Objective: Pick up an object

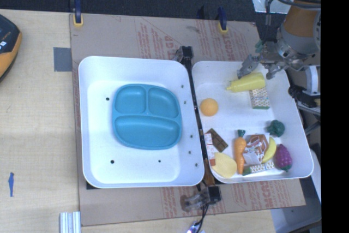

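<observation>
While the grey arm reaches in from the right, its gripper [256, 64] is seen low over the back of the right-hand bin [218, 75], with the fingers spread apart, just above a yellow toy corn cob [246, 83]; nothing is held between them. The cob lies on its side near the bin's far rim, touching a small patterned packet [260, 98]. A clean grasp would likely be made by straddling the cob across its narrow width and closing below its widest part. Open floor is found around an orange ball [209, 107] at the bin's left wall. The front is crowded with a toy carrot [240, 153], purple grapes [282, 157] and wrappers. The left bin [92, 117] holds a blue divided plate [146, 116].
</observation>
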Action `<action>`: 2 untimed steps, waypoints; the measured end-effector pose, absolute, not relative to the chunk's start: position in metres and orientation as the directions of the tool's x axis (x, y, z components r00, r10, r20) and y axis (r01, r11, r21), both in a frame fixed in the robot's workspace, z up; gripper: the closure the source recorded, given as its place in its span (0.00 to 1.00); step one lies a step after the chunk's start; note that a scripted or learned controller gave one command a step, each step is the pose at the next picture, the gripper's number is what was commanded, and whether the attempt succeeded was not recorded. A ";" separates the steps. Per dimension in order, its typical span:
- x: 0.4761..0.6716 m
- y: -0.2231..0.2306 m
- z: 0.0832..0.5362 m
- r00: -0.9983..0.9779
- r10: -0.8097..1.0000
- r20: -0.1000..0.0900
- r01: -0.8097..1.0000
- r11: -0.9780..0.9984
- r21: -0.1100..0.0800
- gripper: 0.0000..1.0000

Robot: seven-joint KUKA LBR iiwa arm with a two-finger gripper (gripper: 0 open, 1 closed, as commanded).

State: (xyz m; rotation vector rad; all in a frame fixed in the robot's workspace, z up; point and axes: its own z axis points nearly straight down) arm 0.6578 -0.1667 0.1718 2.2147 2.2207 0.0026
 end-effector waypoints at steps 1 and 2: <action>0.653 -0.209 0.106 -0.002 1.000 0.002 1.000 0.002 -0.014 0.00; 0.655 -0.166 0.100 -0.007 1.000 -0.005 1.000 0.007 -0.013 0.00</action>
